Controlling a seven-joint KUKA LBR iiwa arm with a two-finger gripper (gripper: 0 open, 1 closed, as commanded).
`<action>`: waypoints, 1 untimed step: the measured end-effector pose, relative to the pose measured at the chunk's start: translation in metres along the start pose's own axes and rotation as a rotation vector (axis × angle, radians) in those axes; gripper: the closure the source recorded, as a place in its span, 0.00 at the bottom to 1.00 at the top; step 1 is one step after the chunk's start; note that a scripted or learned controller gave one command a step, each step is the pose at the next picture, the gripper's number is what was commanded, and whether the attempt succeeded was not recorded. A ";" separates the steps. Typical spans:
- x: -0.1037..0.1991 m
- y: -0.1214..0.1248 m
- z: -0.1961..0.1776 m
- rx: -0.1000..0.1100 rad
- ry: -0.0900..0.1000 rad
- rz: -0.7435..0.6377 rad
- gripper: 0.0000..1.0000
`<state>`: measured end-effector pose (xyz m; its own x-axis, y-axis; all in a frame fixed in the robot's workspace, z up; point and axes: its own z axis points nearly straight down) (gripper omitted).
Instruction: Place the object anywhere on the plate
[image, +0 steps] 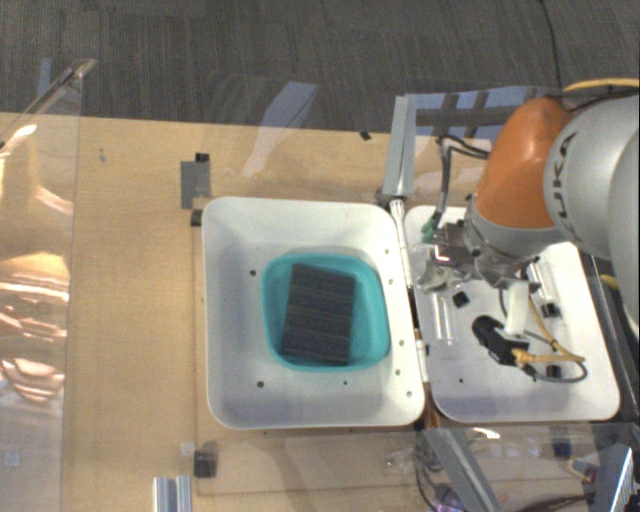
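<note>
1. Camera view, left bin (230, 330): a teal plate (375, 310) sits at the bin's middle. A dark ridged block (319, 313) lies flat on the plate, wholly inside its rim and slightly turned from the bin's edges. Lying flat and centred, it has no edge to tip over.
2. Camera view, right bin (590, 390): the arm (530, 180) reaches in from the right. Its gripper (447, 280) hangs over this bin's left part, apart from the block. Whether the gripper is wide or narrow cannot be told.
3. Judgement: with the block on the plate and the gripper clear of it, the placing appears done.
</note>
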<state>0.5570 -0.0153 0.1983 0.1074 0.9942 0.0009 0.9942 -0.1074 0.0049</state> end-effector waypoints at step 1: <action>0.091 -0.020 0.012 0.001 0.001 -0.174 1.00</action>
<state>0.5474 0.0777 0.1860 -0.0663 0.9978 0.0014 0.9978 0.0663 0.0039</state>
